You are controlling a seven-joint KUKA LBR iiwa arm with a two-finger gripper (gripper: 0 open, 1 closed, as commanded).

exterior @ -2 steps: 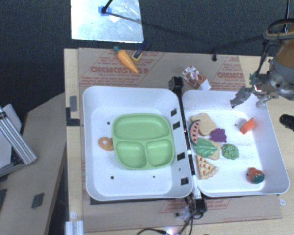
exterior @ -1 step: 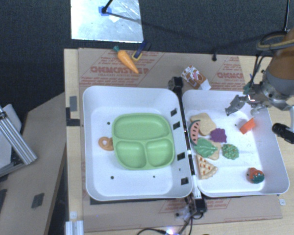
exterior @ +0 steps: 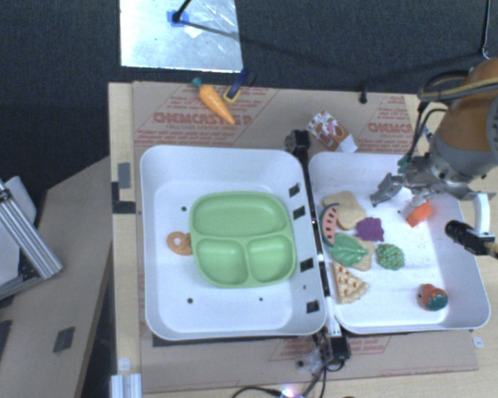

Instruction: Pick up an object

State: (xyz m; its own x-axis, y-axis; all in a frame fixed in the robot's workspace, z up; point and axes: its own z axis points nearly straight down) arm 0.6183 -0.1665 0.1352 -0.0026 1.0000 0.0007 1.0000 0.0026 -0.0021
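My gripper (exterior: 397,201) hangs over the back part of the right bin (exterior: 463,265), its two fingers spread apart with nothing between them. A small orange piece (exterior: 418,214) lies just under the right finger. To the left of the gripper lie a tan bread-like piece (exterior: 349,207) and a watermelon slice (exterior: 327,219). A purple grape bunch (exterior: 369,229), a green leaf (exterior: 345,248), a round green piece (exterior: 389,256) and a pizza slice (exterior: 348,283) lie nearer the front. A red and green piece (exterior: 432,297) sits at the front right.
The left bin (exterior: 162,189) holds a green divided plate (exterior: 241,237) and a small orange ring (exterior: 180,243). Behind the bins, on the cardboard, lie a toy carrot (exterior: 216,103) and a small packet (exterior: 329,131). A foil sheet (exterior: 181,21) lies farther back.
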